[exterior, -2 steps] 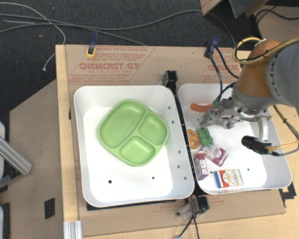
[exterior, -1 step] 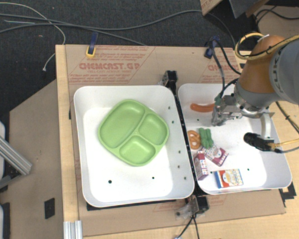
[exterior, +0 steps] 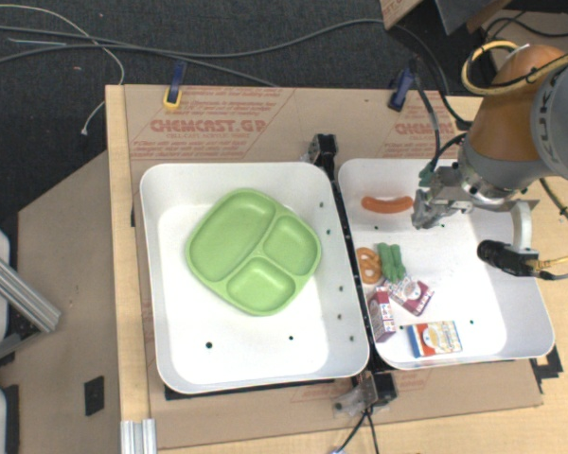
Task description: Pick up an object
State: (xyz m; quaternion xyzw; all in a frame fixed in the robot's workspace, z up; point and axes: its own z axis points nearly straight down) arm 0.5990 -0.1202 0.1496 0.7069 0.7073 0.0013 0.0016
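Camera view. Landmark for all positions: the orange toy hot dog (exterior: 386, 203), lying flat near the far end of the right-hand shallow white bin (exterior: 511, 334).

The two-finger gripper (exterior: 426, 214) hangs just to the right of the hot dog, low over the bin floor — whether it touches the sausage's end I cannot tell. Its fingers are a dark blur against the wrist housing, so their state cannot be read, and nothing is visibly between them.

Other candidates, all nearer the camera than the hot dog: a small brown pretzel (exterior: 367, 265) and, just beside it, a pair of green bean-like sticks (exterior: 391, 259); then a crumpled maroon-and-white snack wrapper (exterior: 413, 296) next to a maroon packet (exterior: 382, 314); furthest from the hot dog, a flat white-and-orange carton with a blue edge (exterior: 433, 338). Well to the left of the hot dog, across the divider, a light green three-compartment plastic plate (exterior: 255, 251) sits in the left-hand white bin (exterior: 166, 282) (not a likely target from this pose).

Step in hand, by my reading: approach — descent onto the hot dog, nothing lifted yet. The next move calls for centring the fingers across the sausage's narrow width, closing, then lifting straight up. Risk: the round toy may roll away.
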